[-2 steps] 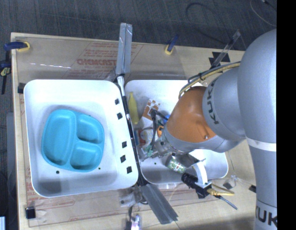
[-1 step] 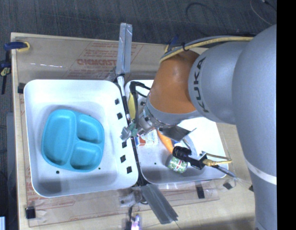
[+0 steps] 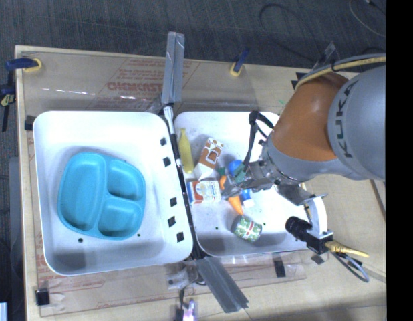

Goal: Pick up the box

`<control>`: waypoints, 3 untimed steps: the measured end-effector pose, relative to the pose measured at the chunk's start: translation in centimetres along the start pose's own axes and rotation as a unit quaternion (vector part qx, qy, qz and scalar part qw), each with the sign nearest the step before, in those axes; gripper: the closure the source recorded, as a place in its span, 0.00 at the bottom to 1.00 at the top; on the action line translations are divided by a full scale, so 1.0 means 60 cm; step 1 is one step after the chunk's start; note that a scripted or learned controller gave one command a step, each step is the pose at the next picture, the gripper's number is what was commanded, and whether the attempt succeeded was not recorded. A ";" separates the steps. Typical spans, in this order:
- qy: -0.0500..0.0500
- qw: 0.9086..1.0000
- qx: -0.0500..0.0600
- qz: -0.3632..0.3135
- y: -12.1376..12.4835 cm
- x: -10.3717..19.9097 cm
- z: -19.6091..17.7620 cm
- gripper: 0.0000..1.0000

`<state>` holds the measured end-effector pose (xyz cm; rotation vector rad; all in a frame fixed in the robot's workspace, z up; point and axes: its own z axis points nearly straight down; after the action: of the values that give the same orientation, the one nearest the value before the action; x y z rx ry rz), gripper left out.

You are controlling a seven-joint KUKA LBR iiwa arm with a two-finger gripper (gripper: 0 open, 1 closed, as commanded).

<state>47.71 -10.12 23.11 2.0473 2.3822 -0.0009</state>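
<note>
Camera view. Arm reaches in from the right over the right bin (image 3: 287,247); orange band and grey wrist sit above the bin's right half. The pincer (image 3: 241,181) is low among the clutter at the bin's middle. Whether it is parted or closed cannot be told: the wrist and the surrounding items mask it. Nothing can be seen clamped in it, so no grasp is recorded.

Task thing: small brown-and-white box (image 3: 210,152), lying in the upper middle of the right bin, up and to the left of the pincer, near but apart from it. It rests on the bin floor. Judgement: pick not yet made; approach, closure on the box and lift all remain.

Neighbours: yellow banana-shaped item (image 3: 186,151) just beside the box on its left, along the bin's left wall. Red-and-white packet (image 3: 206,191) below the box. Blue and orange pieces (image 3: 232,168) between box and pincer. Green can (image 3: 247,229) lying on its side near the lower rim, well apart from the box.

Room: the box is hemmed left and lower right; open white floor lies above it toward the far rim. Judgement: descent from above looks freest.

Left bin (image 3: 46,132) holds a blue divided tray (image 3: 101,196). Worktop (image 3: 93,72) beyond the bins bare but for clamps.
</note>
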 end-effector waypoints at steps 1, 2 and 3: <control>0.000 1.000 0.000 0.000 0.000 0.000 0.000 0.00; -0.003 1.000 -0.001 -0.026 0.030 -0.018 0.169 0.00; 0.000 0.991 0.000 -0.134 0.080 -0.052 0.147 0.00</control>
<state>52.94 -12.48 14.30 1.7099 2.6355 -0.0008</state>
